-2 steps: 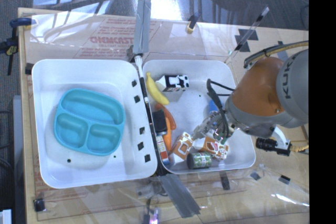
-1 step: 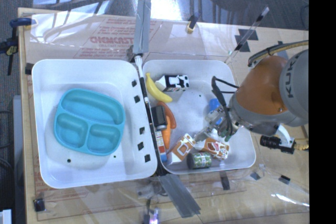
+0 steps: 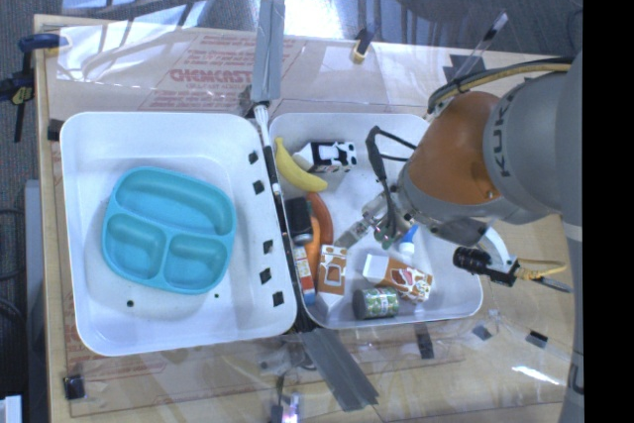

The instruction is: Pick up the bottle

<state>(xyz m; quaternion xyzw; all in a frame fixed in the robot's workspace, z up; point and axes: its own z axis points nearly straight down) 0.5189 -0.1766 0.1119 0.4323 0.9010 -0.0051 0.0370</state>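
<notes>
Camera view
Floor: dark grey carpet around the desk (image 3: pixel 129 54), glare patch at top.
Desk: wood top, clear plastic sheet and printed cardboard laid over the far part, behind the bins.
Left bin (image 3: pixel 89 312): shallow, white, holds a blue divided tray (image 3: pixel 168 230) lying flat, three compartments, nothing seen in them.
Right bin (image 3: pixel 466 297): shallow, white, touching the left bin along a black-tabbed seam.
Banana (image 3: pixel 295 170): yellow, far-left corner of right bin.
Cow-print box (image 3: pixel 334 156): black and white, just beside the banana, against the far wall.
Carrot-like orange item (image 3: pixel 319 231): long, lies along the left side of right bin, next to a dark slim item (image 3: pixel 297 218).
Brown carton (image 3: pixel 332 269): small, near the bin's front left.
Can (image 3: pixel 376 303): green and dark, on its side at the front wall.
Snack pack (image 3: pixel 411 282): orange and white, just beside the can.
Bottle (image 3: pixel 406 238): only a white and blue part shows, mid right bin, under the wrist, touching or just beside the pincer tips; rest hidden.
Arm (image 3: pixel 525 154): grey, orange band, reaches in from right, covers the bin's right half.
Pincer (image 3: pixel 381 225): low over the bin's middle, by the bottle; cannot tell how wide it stands or if it grips anything.
</notes>
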